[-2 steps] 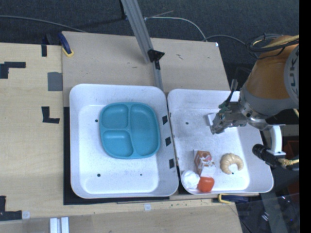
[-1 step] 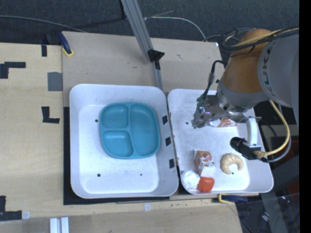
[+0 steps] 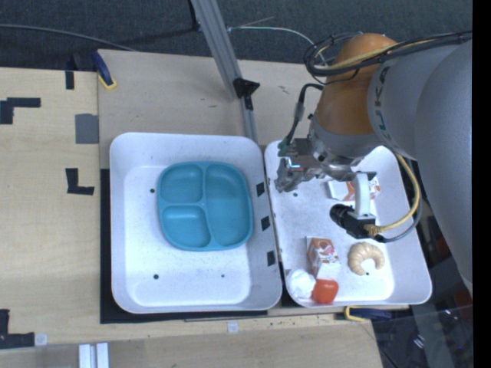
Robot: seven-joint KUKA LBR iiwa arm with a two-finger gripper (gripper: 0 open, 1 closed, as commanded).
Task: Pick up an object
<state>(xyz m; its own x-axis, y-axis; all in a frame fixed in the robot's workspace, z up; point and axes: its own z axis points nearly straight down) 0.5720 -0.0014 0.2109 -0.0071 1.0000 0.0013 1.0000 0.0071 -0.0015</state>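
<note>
**Camera view: tool low in the right bin, objects nearer**

The grey arm (image 3: 430, 113) reaches in from the right over the surface (image 3: 46, 228). The left bin (image 3: 126, 282) holds a blue divided plate (image 3: 205, 205). In the right bin (image 3: 295, 221) the tool (image 3: 288, 176) sits low at the far-left corner; whether it is spread or pressed together I cannot tell. The croissant (image 3: 366, 257), the brown packet (image 3: 322, 253) and the red piece (image 3: 325, 290) lie nearer and to the right of the tool, the packet closest, its long axis running near to far.
</note>
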